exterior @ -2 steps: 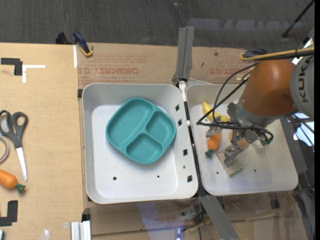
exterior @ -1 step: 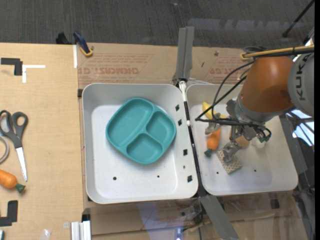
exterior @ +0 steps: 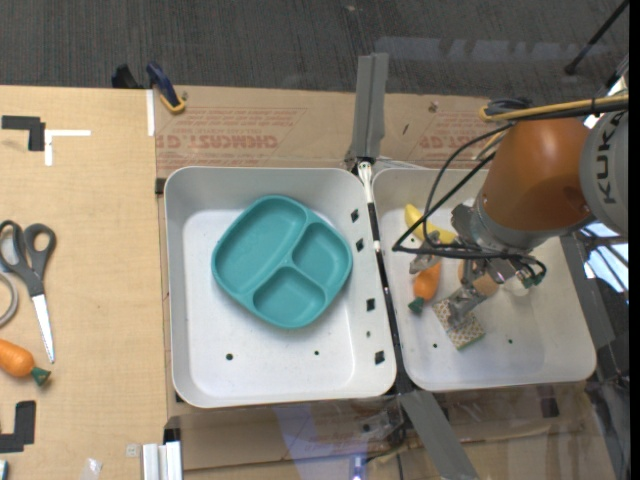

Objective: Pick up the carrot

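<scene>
I am looking down at two shallow, glossy white plastic bins sitting side by side on a bench. In the left bin, a smooth teal plate with three rounded compartments is lying tilted. My grey arm, with its shiny orange band, is reaching into the right bin from the right, trailing thin black cables. The gripper is hanging beneath the wrist, near the bin floor; I cannot tell how it is set. The carrot, a small orange stub with a green end, is lying in the right bin just left of the gripper, apart from it. A yellow item is sitting behind the carrot. Scissors with grey handles are lying on the wooden surface far left, with a second orange carrot below them.
</scene>
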Controlling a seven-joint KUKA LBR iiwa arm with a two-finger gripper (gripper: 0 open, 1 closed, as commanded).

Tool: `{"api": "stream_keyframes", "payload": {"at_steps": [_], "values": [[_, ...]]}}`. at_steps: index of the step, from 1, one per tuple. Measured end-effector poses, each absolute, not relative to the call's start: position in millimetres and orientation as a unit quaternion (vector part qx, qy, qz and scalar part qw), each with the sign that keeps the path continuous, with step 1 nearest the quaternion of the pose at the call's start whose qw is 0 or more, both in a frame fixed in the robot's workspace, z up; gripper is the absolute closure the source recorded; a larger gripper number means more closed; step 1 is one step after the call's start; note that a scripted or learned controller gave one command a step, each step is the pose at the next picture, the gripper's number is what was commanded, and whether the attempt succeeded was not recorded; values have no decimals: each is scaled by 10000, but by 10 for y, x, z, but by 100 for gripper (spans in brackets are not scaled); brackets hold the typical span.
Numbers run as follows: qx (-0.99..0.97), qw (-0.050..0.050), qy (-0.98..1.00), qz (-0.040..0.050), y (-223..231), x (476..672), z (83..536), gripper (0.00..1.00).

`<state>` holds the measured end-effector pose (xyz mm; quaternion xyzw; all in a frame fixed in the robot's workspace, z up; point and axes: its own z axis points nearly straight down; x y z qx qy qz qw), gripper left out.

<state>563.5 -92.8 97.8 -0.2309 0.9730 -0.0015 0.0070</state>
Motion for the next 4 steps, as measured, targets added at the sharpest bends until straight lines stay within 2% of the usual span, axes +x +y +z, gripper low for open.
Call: {"api": "stream_keyframes", "payload": {"at_steps": [1,2,3,4], "values": [[-1886,73,9820,-19,-945,5487,978,0],[-1629,30,9866,-12,-936,5576,964,0],[-1963,32,9805,-8,-919,5732,965,0],[-2025,33,9793,-10,-918,5790,967,0]]}}
